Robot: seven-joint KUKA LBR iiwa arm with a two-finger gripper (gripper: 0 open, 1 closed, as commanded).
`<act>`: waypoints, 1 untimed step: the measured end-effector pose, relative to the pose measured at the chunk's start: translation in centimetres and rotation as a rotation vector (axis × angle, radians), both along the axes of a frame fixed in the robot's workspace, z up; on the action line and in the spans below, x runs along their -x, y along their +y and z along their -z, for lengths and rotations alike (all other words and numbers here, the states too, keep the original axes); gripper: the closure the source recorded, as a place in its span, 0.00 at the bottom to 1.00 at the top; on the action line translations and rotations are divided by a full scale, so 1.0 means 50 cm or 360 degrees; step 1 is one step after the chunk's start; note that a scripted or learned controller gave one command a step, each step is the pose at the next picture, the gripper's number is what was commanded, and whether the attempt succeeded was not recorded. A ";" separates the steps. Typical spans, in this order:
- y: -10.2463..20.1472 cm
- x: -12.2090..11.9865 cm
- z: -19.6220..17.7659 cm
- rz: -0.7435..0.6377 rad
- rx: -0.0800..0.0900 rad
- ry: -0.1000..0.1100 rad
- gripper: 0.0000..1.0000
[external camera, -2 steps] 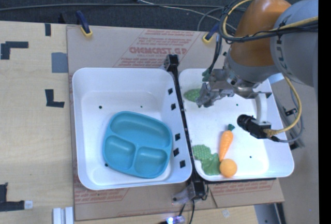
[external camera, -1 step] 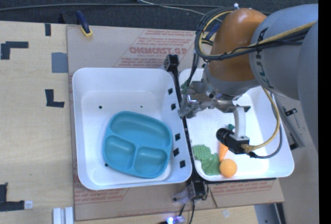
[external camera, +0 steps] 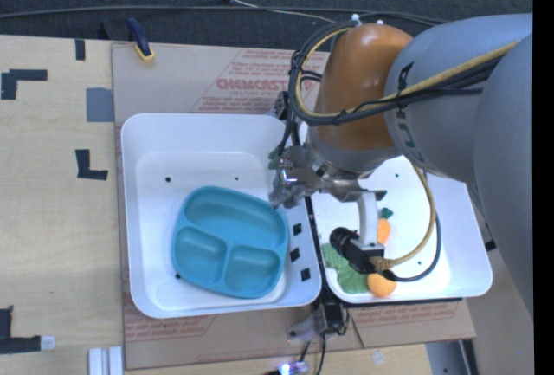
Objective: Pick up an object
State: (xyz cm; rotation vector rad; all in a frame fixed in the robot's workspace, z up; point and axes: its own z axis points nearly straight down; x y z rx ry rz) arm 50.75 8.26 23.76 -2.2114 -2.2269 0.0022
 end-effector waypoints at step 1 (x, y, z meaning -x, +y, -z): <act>0.035 0.025 0.018 0.0008 0.0004 0.0000 1.00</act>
